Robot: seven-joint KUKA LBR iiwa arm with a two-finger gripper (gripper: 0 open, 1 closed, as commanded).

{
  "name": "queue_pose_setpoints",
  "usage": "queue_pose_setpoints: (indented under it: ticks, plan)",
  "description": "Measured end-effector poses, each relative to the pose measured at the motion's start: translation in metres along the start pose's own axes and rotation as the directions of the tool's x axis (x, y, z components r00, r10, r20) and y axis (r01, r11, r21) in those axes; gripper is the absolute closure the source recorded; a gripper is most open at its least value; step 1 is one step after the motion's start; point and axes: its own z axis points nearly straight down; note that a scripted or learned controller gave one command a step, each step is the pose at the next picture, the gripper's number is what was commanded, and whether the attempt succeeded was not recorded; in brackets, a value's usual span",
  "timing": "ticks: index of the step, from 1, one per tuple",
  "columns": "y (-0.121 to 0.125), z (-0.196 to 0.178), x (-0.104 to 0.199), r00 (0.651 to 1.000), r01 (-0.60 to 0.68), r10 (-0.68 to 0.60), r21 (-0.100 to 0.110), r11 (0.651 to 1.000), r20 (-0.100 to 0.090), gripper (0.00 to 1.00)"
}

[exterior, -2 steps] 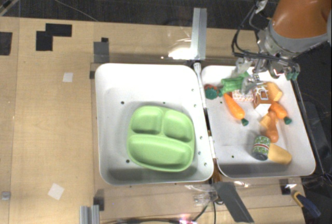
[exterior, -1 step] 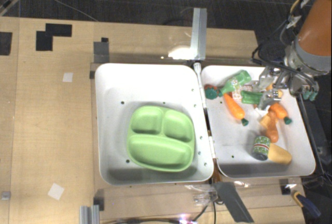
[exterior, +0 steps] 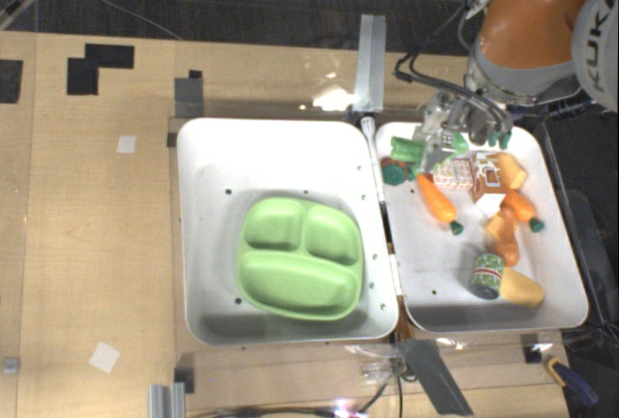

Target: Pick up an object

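Gripper is hanging low over the far left corner of the right bin, among the toys heaped there. Whether it is gaping or closed I cannot tell (the metal parts are blurring into the clutter beneath), and nothing is showing plainly in its hold.

Candidates for picking are lying close by: a green piece just beside it, an orange carrot slanting a little nearer the camera, and a small printed carton between them. A little can is sitting well apart near the front.

The left bin is carrying a green divided tray.

Judging by this, the reach is looking done; grasp and lift are remaining, with no object raised off the bin floor yet.
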Motion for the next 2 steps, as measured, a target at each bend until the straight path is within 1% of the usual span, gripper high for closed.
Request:
queue_pose_setpoints:
  ticks: [1,2]
  plan:
    - [-0.001,-0.016,-0.003,1.0,0.0,0.0,0.0,1.0,0.015,1.0]
    - [-0.016,0.001,0.048,0.994,-0.107,0.107,0.003,0.994,0.001,1.0]
